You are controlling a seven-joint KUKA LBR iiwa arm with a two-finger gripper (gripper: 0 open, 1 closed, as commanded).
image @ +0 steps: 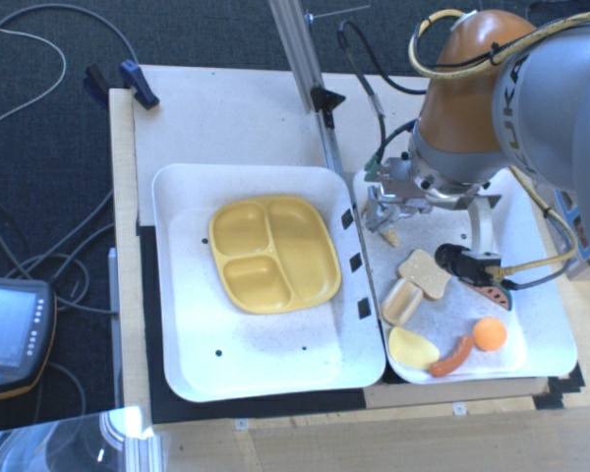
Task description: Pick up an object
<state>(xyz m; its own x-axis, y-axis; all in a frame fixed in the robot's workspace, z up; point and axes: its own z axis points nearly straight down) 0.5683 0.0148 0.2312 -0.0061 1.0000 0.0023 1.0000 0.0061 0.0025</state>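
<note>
So, our arm: we see the big grey arm (pixel 551 87) with its orange band coming in from 2 o'clock.
Our claw: the gripper (pixel 388 209) hangs over the top left corner of the right bin (pixel 541 264), at about 11 o'clock in that bin.
Claw state: we cannot tell how far open it is, because the metal parts blur together. We see nothing held in it.
Right bin food: a slice of toast (pixel 425 273) sits near the middle, with a bread roll (pixel 401 303) touching it at 7 o'clock.
More food: a yellow piece (pixel 411 346) lies at 7 o'clock in the bin, a small sausage (pixel 450 358) just beside it, and an orange ball (pixel 489 334) at 5 o'clock.
Melon: a watermelon slice (pixel 492 291) lies at 3 o'clock from the toast.
Left bin: the left bin (pixel 187 362) holds a yellow plate (pixel 273 254) with three parts, near its middle.
</note>
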